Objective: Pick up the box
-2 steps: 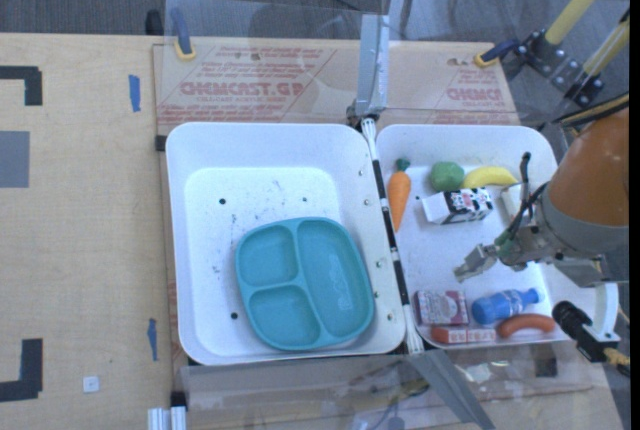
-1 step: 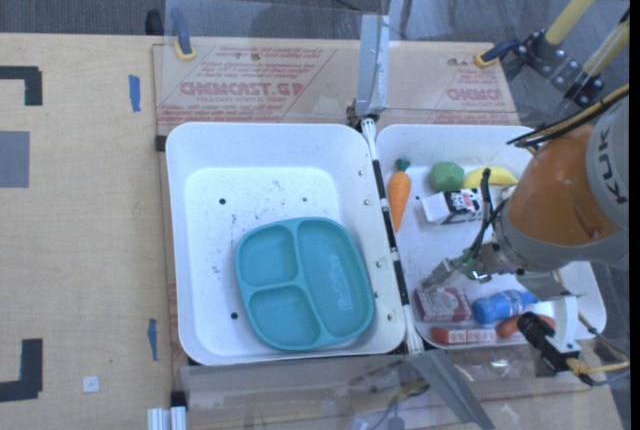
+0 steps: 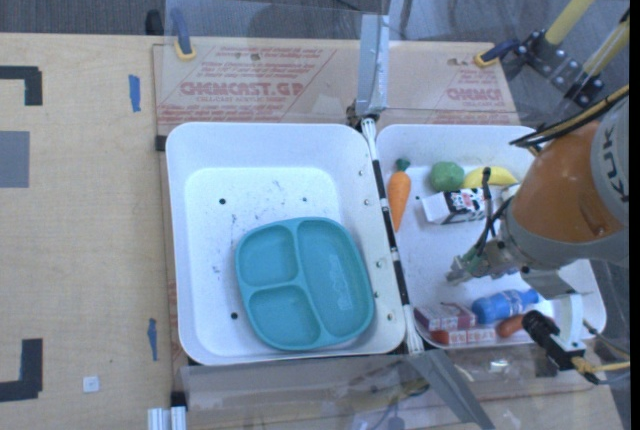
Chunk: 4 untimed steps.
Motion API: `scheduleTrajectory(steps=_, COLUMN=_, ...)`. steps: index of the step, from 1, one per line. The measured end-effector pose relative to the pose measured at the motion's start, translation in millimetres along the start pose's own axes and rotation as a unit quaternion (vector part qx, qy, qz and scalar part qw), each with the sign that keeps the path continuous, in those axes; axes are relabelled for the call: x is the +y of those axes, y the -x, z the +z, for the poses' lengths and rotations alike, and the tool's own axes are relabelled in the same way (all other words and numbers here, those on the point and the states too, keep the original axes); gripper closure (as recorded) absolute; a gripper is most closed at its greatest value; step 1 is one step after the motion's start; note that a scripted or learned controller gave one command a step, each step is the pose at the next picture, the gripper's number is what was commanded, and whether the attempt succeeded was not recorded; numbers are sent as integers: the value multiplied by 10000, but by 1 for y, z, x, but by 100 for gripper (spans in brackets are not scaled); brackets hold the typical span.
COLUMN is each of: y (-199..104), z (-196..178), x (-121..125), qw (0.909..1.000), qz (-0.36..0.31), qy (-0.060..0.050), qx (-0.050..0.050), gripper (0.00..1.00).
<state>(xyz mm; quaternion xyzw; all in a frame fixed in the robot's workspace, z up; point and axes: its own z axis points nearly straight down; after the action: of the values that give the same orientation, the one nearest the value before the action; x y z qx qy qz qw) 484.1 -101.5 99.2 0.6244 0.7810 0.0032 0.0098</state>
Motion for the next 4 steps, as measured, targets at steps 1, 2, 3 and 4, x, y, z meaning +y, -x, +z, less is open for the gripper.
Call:
scheduleTrajectory(steps=1, y=0, z=0, x=0, qw=10000, qz=-1, qy=-1, qx=1, gripper=0)
scheduleTrajectory(steps=2, y=31, z=13, x=90, qw=9997, qz=230, qy=-45, qx=29, gripper=0)
scheduleTrajectory(steps=3, y=28, z=14, x=124, qw=9895, qz=1445, qy=-67, qx=20, gripper=0)
scheduleTrajectory(steps=4, y=26, z=3, x=124, qw=9898, qz=1422, qy=-83, qx=11, gripper=100)
